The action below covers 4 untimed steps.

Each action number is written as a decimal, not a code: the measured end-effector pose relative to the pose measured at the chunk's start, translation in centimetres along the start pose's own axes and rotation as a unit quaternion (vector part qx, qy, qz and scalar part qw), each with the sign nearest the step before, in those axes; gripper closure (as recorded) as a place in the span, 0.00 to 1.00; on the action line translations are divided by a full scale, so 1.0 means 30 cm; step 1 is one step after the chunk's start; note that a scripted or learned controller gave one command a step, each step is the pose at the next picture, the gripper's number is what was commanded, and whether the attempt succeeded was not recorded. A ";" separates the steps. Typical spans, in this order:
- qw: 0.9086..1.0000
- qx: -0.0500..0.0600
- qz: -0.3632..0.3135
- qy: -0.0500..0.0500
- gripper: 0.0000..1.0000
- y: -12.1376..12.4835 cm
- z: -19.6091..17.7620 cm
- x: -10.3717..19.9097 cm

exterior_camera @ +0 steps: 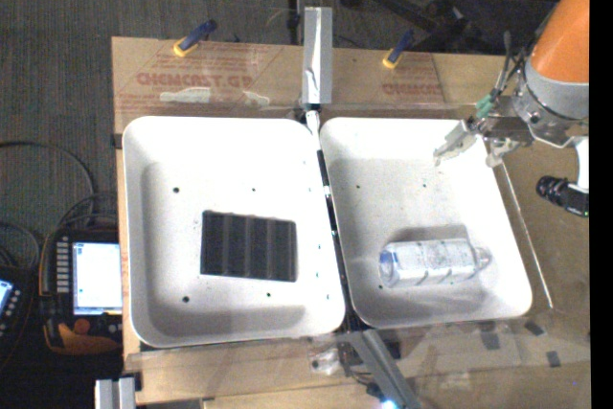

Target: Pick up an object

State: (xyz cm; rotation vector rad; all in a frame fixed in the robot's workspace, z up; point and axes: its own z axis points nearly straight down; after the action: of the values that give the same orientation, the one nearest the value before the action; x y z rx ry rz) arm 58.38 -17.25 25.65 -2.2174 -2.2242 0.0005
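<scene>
A clear plastic bottle (436, 261) with a pale label lies on its side in the near part of the right bin (383, 158). A flat black ribbed block (249, 246) rests in the middle of the left bin (153, 158). My gripper (471, 151) hangs over the far right corner of the right bin, well behind the bottle and apart from it. Its two fingers are spread open with nothing between them. The grey arm with its orange band (572, 14) comes in from the right edge.
A metal post (317, 53) stands behind the seam between the bins. Two clamps (194, 36) (398, 47) hold the cardboard backing. A teach pendant (81, 278) and cables lie on the floor to the left. A black knob (560, 192) sticks out right of the right bin.
</scene>
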 end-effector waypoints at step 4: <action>0.991 -0.009 -0.136 -0.003 0.00 -0.314 0.549 0.232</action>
State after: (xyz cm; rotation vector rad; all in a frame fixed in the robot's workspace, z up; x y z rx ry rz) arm 48.92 -10.33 9.20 -1.9042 -2.5175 -0.0136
